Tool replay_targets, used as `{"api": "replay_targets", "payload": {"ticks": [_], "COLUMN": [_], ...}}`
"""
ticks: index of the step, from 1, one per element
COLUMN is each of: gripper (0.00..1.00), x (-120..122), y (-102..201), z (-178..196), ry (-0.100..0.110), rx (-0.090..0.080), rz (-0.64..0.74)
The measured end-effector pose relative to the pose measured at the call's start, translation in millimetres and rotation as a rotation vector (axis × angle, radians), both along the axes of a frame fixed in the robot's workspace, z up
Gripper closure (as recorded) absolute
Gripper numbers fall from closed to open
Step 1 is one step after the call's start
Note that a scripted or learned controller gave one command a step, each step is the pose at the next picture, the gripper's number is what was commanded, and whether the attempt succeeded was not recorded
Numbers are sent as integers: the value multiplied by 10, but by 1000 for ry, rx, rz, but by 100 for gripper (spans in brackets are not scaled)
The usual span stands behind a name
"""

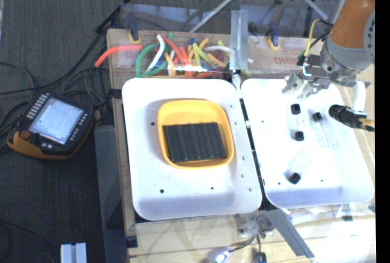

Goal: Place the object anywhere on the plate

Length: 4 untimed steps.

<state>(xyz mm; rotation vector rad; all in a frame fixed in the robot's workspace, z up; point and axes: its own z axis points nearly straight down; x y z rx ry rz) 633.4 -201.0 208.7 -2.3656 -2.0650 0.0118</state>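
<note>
Plate: a yellow plate (195, 111) with a dark ribbed insert sits in the left bin (140, 182), roughly centred; nothing lies on it.
Objects: several small clear things with black caps lie in the right bin (341, 192): one near the upper middle (295, 109), one below it (298, 134), one toward the front (294, 178), and a longer clear tube (322, 128) lying front to back. Which one is meant I cannot tell.
Gripper: the gripper (306, 82) hangs over the back edge of the right bin, nothing visible between its fingertips; its spread is too small to judge.
Key relation: the capped pieces lie just in front of the gripper, toward the camera; the plate lies well apart to the left, across the divide between the bins.
Judgement: the pick is not yet made; the nearest piece calls for a short forward reach.
</note>
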Motion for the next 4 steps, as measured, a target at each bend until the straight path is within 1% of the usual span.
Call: {"api": "replay_targets", "payload": {"ticks": [1,2,3,4], "gripper": [100,100,0,0], "x": [-476,-534,-534,-283], "y": [596,1131,1130,726], "z": [-415,-288,-288,-122], "ry": [2,-1,-1,-2], "rx": [4,5,5,6], "rz": [-29,140,140,496]}}
